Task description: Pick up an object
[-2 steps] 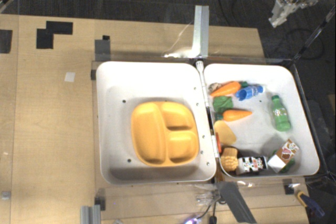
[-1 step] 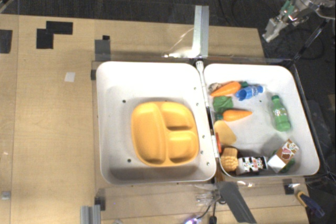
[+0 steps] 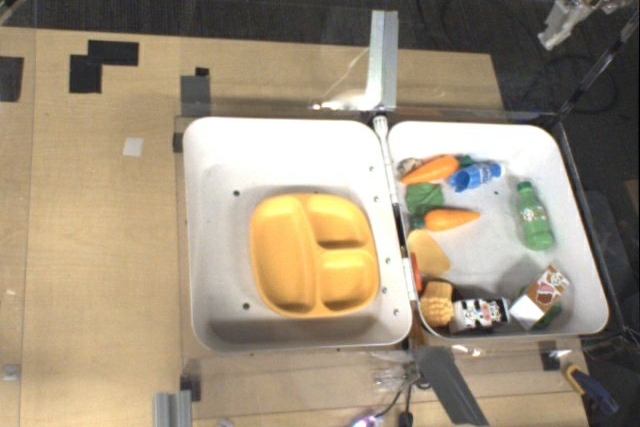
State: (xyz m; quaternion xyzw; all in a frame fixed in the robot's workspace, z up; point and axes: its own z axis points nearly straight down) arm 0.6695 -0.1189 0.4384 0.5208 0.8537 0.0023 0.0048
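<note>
A: Noting from the near edge of the bench outward. In the right bin, nearest me, a small carton is leaning in the near right corner, with a dark-labelled pack lying flat beside it and a corn cob against the inner wall.

B: And past those?

A: A pale yellow wedge, then a carrot lying with its long axis across the bin, a second carrot behind it, a blue bottle just beside that one. A green bottle is lying well apart from the cluster, long axis running near to far.

B: The left bin?

A: The left bin is holding a yellow divided tray, nothing else.

B: Where is the gripper sitting?

A: The gripper is hanging at the far right, off beyond the far rim of the right bin, well apart from everything. I cannot tell its opening; too small and blurred. Nothing is showing in it.

B: So the move?

A: My judgement: every candidate is lying nearer me and lower than the gripper. The green bottle looks the cleanest pick, being isolated.
</note>
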